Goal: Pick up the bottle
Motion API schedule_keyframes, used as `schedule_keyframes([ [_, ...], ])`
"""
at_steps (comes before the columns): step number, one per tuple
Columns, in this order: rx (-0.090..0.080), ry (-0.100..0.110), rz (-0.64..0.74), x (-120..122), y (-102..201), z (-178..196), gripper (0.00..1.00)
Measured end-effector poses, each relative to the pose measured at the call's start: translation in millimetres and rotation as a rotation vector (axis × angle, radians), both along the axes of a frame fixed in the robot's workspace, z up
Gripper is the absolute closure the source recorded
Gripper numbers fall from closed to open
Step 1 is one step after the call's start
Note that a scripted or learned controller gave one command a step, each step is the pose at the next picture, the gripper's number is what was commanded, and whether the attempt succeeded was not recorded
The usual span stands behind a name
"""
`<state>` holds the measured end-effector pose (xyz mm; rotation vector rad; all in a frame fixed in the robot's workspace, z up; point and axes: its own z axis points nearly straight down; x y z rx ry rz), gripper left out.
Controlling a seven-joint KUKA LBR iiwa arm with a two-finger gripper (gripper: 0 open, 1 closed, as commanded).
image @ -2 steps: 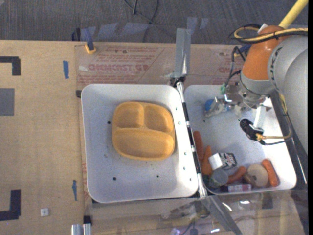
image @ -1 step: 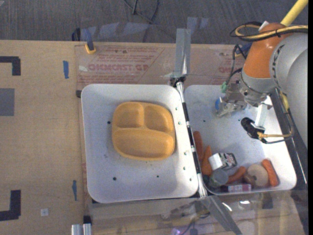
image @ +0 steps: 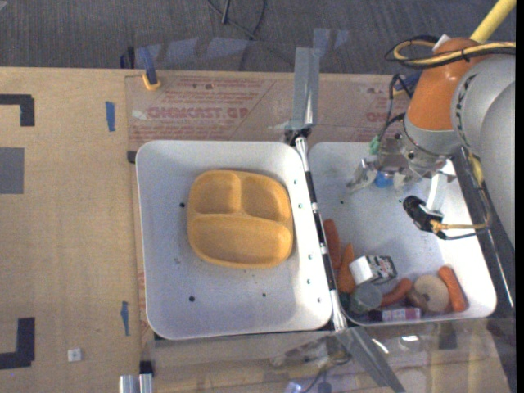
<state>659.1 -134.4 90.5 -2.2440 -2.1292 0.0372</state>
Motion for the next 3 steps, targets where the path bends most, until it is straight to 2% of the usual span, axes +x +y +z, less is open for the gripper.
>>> schedule_keyframes([
  [1,-0.001,-0.001,0.001,1,0,11,1.0],
  [2,-0.001,-0.001,0.001,1,0,11,0.0],
  [3,-0.002,-0.002,0.001,1,0,21,1.0],
])
